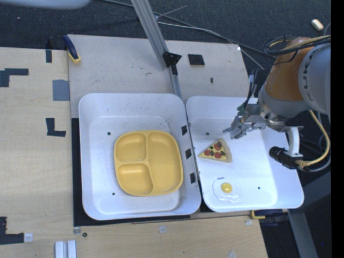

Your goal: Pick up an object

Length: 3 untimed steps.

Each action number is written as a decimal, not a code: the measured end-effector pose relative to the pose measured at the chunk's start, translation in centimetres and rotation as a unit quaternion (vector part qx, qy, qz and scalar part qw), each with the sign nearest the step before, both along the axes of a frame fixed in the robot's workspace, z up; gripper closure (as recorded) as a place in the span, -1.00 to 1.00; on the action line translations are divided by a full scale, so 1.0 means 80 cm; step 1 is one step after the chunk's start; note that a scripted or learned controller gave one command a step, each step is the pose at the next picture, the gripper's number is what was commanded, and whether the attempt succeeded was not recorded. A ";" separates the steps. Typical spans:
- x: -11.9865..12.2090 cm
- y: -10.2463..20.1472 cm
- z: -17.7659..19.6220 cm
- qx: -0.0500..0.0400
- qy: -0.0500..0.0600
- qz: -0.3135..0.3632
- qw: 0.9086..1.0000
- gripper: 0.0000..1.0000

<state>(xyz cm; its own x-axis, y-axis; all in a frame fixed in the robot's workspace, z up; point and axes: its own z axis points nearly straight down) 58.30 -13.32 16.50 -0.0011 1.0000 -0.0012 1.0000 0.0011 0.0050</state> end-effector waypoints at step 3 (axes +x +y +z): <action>0.004 0.071 0.138 0.001 0.003 0.003 1.000 1.00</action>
<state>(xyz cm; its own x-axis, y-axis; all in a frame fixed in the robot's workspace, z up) 58.64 -7.65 27.56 -0.0062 1.0000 0.0011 1.0000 0.0062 -0.0011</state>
